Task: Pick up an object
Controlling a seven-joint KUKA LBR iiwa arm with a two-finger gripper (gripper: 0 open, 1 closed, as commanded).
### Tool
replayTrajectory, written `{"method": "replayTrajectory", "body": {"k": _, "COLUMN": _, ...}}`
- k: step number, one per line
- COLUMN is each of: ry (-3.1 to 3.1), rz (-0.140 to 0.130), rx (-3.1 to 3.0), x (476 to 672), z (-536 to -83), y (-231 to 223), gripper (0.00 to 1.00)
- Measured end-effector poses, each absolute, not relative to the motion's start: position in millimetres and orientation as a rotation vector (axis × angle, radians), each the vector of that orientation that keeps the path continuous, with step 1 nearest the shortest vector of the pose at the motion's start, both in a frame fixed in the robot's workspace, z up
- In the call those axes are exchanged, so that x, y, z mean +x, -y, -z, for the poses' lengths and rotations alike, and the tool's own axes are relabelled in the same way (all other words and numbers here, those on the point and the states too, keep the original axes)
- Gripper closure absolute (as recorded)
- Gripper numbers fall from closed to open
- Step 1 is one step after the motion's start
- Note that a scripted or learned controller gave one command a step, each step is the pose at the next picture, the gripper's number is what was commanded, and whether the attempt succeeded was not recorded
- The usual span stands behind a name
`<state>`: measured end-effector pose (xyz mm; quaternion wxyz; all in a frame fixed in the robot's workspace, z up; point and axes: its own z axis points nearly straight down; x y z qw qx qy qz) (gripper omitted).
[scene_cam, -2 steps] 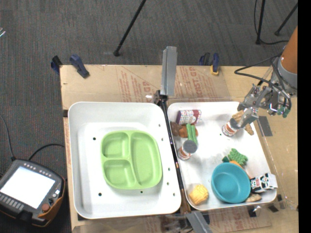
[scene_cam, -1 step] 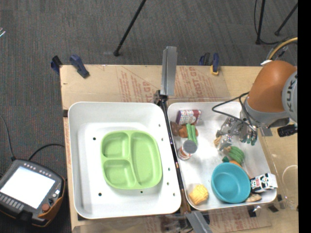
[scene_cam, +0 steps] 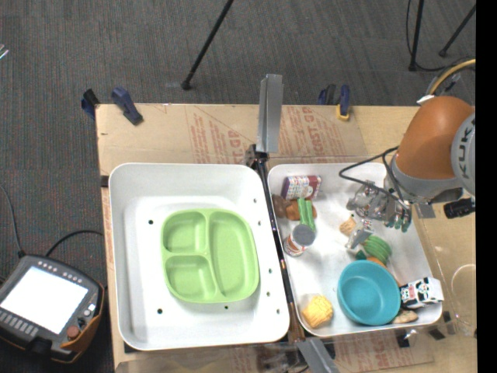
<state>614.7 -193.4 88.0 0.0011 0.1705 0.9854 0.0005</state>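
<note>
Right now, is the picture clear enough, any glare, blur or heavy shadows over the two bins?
Camera view: even, soft light with only faint shadows; the left bin looks bright white but the green tray reads sharply; the gripper is small and slightly soft, its detail hard to resolve; the blue bowl is crisp.

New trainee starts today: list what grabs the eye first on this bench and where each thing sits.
The green tray lies alone in the left bin. The right bin is crowded; its blue bowl sits near the front edge. The arm, with its orange band, reaches in from the right, its gripper low over the clutter.
</note>
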Motion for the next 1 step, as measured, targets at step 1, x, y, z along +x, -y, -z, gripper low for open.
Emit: {"method": "replayTrajectory", "body": {"k": 1, "ry": -3.115, "rz": -0.006, "rx": 0.404, "x": 602.8, "z": -87.7, "y": 97.6, "gripper": 0.0}}
